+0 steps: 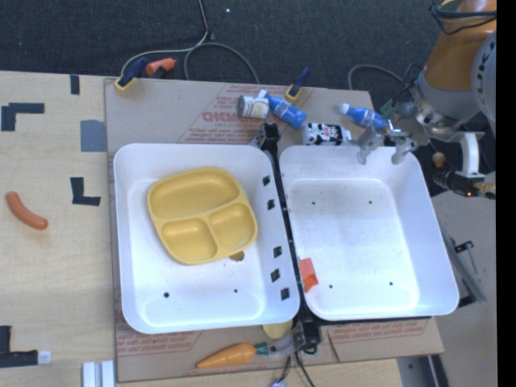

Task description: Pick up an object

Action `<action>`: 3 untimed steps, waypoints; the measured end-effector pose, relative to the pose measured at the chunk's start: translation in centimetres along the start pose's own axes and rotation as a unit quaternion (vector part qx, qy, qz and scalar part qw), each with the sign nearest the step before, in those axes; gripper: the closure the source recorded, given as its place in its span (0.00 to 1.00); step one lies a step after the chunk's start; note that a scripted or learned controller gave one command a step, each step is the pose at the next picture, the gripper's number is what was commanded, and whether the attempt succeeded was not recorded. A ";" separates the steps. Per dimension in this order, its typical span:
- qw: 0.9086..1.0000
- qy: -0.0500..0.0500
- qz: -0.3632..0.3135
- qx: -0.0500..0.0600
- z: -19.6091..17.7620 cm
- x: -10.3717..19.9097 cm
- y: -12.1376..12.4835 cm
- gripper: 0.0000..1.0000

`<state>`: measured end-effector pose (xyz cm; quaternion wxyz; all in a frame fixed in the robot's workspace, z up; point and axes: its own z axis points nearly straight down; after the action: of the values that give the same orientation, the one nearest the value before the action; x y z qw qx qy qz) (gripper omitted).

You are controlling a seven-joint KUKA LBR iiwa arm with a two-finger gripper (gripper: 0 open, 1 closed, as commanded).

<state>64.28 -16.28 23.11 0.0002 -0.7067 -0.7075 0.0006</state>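
Observation:
A yellow divided plate (201, 214) lies in the left white bin (133, 297), with a small brown thing (236, 256) peeking out at its near edge. My gripper (382, 153) hangs over the far rim of the right white bin (435, 289), near its back right corner. Its two grey fingers (364, 151) stand apart, open, with nothing between them. The grey arm with its orange band (459, 47) comes in from the upper right.
On the cardboard behind the bins lie a white and blue bottle (270, 106), a black and white carton (326, 134) and a blue bottle (361, 115). An orange tag (308, 274) sits on the divider. A carrot (228, 355) lies in front, a sausage (27, 210) far left.

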 end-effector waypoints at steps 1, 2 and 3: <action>1.000 0.003 -0.002 0.006 10.2 7.2 -3.0 0.00; 1.000 -0.001 -0.001 0.000 14.8 6.7 -0.1 0.00; 1.000 0.000 -0.001 -0.002 14.5 5.4 2.7 0.00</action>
<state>66.99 -10.92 8.56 -0.0009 -0.7062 -0.7080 -0.0008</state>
